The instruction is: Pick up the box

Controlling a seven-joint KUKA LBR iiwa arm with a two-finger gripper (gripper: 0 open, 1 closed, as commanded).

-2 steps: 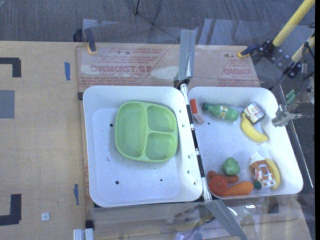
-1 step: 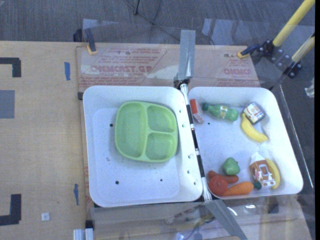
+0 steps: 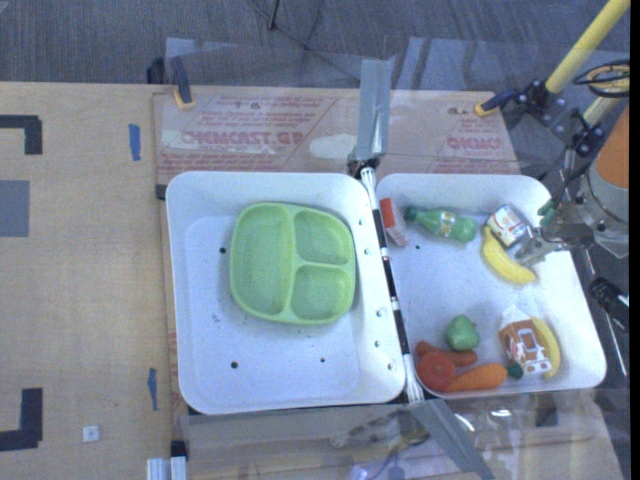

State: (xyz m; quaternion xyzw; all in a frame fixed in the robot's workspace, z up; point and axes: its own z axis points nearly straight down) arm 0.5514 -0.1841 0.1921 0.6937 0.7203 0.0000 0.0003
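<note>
An orange and white box [image 3: 520, 347] lies near the front right of the right bin [image 3: 432, 280], beside a yellow banana [image 3: 547, 340]. A smaller white and brown carton [image 3: 508, 225] sits at the back right of the same bin, touching a second banana [image 3: 504, 261]. My gripper [image 3: 538, 245] reaches in from the right, low over the bin's right rim. Its tips are just right of that carton and banana. Nothing shows between its tips.
The right bin also holds a green bottle [image 3: 441, 224], a green pepper [image 3: 461, 332], a tomato [image 3: 436, 370], a carrot [image 3: 482, 376] and a small red packet [image 3: 392, 224]. A green divided plate [image 3: 293, 262] lies in the left bin [image 3: 196, 298].
</note>
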